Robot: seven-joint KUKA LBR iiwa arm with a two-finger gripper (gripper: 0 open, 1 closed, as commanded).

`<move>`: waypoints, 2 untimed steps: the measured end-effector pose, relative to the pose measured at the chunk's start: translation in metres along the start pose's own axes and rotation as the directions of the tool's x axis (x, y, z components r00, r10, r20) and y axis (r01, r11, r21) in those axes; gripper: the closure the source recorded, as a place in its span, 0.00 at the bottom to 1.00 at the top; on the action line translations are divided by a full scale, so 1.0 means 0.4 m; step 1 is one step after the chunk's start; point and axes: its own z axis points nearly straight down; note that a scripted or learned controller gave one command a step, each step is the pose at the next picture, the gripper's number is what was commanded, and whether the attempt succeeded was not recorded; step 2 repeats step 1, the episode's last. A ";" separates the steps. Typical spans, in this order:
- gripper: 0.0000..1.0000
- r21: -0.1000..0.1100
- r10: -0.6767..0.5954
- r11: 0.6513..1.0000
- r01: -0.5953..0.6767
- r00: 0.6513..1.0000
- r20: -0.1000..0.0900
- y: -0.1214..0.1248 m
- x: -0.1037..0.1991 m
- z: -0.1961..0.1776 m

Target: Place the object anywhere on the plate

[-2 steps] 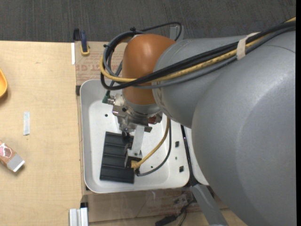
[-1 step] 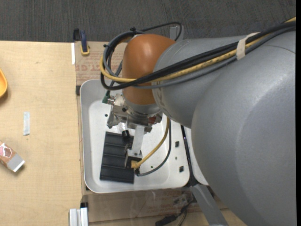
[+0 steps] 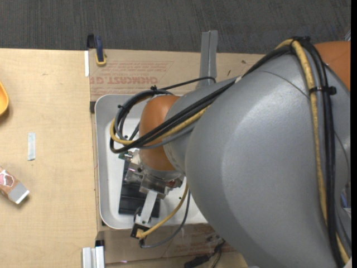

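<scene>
My grey arm, with its orange band [image 3: 156,130], reaches in from the right and covers most of the white bin [image 3: 103,166]. The gripper [image 3: 136,202] hangs low over the bin's front left part, above a dark shape [image 3: 127,197] that I cannot identify. The wrist and cables hide what lies between the gripper and the bin floor. A small dark green bit [image 3: 121,156] peeks out just left of the wrist. The arm hides the rest of the bin's contents.
The bin sits on brown cardboard [image 3: 134,74] with red print. On the wooden bench to the left lie a small grey strip [image 3: 31,147], a brown and white packet [image 3: 12,186] and an orange thing [image 3: 3,99] at the edge. A blue clamp [image 3: 99,49] stands behind the bin.
</scene>
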 end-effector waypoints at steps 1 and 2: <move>0.00 -0.003 0.030 1.000 -0.030 1.000 -0.001 -0.005 0.001 -0.394; 0.00 -0.003 0.030 1.000 -0.030 1.000 -0.001 -0.005 0.001 -0.394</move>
